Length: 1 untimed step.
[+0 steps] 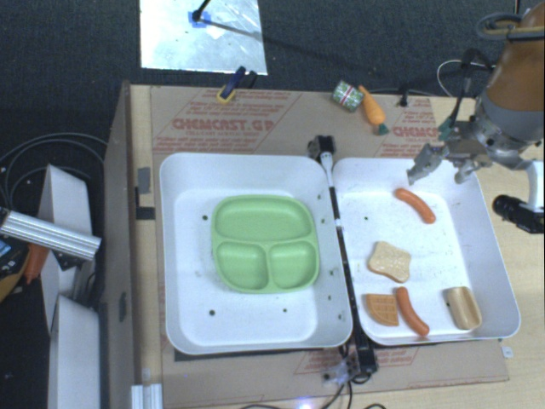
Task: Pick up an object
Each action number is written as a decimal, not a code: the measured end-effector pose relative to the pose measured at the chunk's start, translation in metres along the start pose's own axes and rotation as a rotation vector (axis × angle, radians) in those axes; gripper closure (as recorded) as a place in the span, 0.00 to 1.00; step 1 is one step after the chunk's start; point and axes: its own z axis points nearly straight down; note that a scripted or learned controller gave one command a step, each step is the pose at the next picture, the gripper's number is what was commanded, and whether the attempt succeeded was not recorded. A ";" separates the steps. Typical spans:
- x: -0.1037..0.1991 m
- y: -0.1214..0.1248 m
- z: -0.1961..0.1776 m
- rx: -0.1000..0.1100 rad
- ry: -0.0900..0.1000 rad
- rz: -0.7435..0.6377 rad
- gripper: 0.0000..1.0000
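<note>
Waffle [382, 308], sausage [412, 312] and bun [462, 307] are lying along the near edge of the right bin [485, 237]. I am holding the gripper [442, 165] above the far sausage [415, 204], jaws apart and empty, probably lining up a grasp.

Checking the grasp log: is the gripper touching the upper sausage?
Apart. The camera view shows the gripper open above the right bin's back rim, with bare white floor between its fingers and the upper sausage.
</note>
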 end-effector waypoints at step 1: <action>-0.027 0.024 0.071 0.003 0.000 0.002 0.00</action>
